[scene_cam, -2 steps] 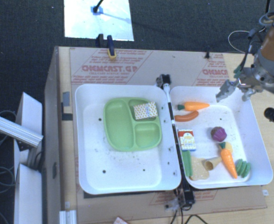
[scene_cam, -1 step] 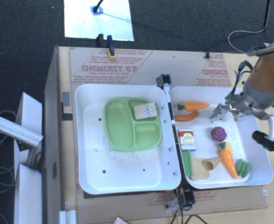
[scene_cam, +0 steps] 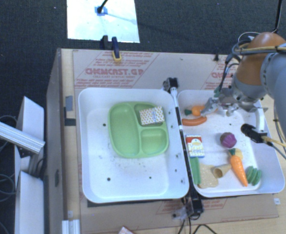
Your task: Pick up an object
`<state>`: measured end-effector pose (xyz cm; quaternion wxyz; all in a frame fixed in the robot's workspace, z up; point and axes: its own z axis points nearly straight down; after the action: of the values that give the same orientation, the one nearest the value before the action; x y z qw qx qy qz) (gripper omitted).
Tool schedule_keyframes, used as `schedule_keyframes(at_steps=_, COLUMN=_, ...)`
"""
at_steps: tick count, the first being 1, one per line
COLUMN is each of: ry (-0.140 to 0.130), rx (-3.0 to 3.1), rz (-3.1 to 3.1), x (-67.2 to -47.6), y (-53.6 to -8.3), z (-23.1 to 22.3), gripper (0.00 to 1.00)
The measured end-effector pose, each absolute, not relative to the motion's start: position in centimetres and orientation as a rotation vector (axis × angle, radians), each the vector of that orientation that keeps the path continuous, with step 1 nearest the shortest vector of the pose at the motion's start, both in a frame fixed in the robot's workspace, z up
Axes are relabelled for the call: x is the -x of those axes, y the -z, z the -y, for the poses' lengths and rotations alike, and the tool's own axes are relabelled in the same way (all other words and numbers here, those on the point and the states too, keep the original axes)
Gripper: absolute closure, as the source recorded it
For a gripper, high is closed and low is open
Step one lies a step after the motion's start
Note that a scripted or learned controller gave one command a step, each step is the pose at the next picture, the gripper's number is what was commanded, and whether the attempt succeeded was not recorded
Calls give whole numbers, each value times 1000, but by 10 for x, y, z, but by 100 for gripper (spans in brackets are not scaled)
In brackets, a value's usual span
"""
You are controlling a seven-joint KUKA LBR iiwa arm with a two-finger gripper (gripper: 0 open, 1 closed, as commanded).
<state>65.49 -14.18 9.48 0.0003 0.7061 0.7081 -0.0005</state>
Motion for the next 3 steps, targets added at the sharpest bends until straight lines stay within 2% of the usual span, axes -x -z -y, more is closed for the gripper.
schedule_keyframes(at_steps=1, ry=45, rx=-2227, rz=-2233, x=-664, y=-89, z=127, gripper=0)
schedule_keyframes(at_steps=2, ry=33, rx=-2233, rz=-2257, x=-665, y=-102, z=117, gripper=100)
schedule_keyframes(at_steps=3, ry=48, rx=-2231, rz=-2247, x=-664, y=-103, z=125, gripper=0)
